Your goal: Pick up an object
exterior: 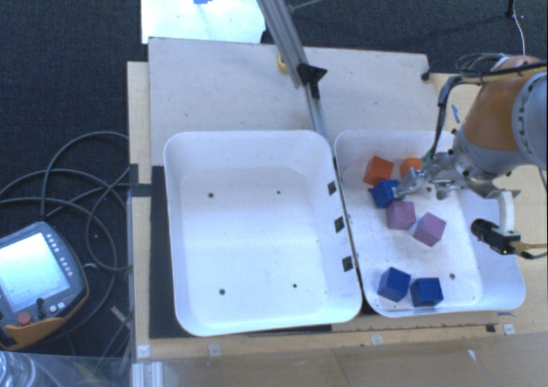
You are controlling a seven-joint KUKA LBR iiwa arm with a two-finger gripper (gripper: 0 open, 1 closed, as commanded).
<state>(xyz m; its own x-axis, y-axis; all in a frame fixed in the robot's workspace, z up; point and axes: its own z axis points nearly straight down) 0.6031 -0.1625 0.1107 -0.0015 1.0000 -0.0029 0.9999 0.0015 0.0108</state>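
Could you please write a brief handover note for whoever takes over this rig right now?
Gripper: low in the right bin, at its far end, right beside a blue block. I cannot tell whether it is open or shut, or whether it holds anything.
Blocks, all in the right bin: an orange block and a second orange one by the gripper, two purple blocks mid-bin, two blue blocks at the near end.
Left bin: holds no blocks.
Done: arm is down among the blocks.
Left: get a confirmed grasp and lift one block.
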